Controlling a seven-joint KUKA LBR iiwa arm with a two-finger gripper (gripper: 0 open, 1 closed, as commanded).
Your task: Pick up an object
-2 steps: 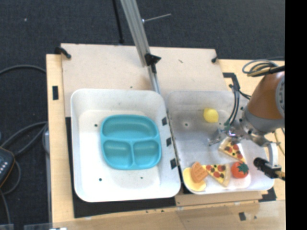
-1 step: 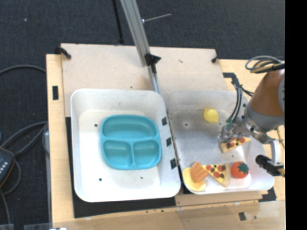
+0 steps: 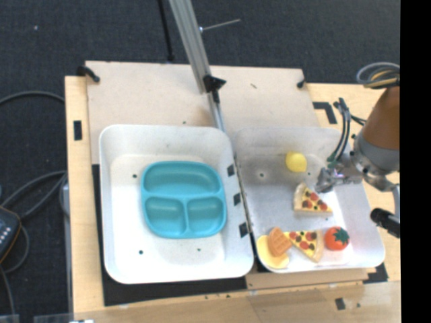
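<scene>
Nearest the camera, along the front edge of the right bin (image 3: 269, 153), lie three toy foods in a row: a waffle-like orange piece (image 3: 277, 242) at the front left corner, a pizza slice (image 3: 304, 242) touching it on the right, and a red tomato (image 3: 337, 238) just beside that, toward the front right corner. A second pizza slice (image 3: 312, 201) lies a little farther back, near the middle of the bin's right half. A yellow ball, perhaps a lemon (image 3: 295, 161), sits behind it, closer to the bin's back edge.

The gripper (image 3: 327, 181) hangs over the right bin, just above and to the right of the second pizza slice, between it and the lemon. Whether its fingers are apart or together cannot be made out, and nothing is seen held in it. The grey arm (image 3: 380, 153) with its orange band reaches in over the bin's right edge.

The left bin (image 3: 121, 147) holds a teal divided plate (image 3: 183, 198) with three compartments, lying flat around its middle. A slanted aluminium bar (image 3: 192, 36) rises from the bench's back edge between the two bins.
</scene>
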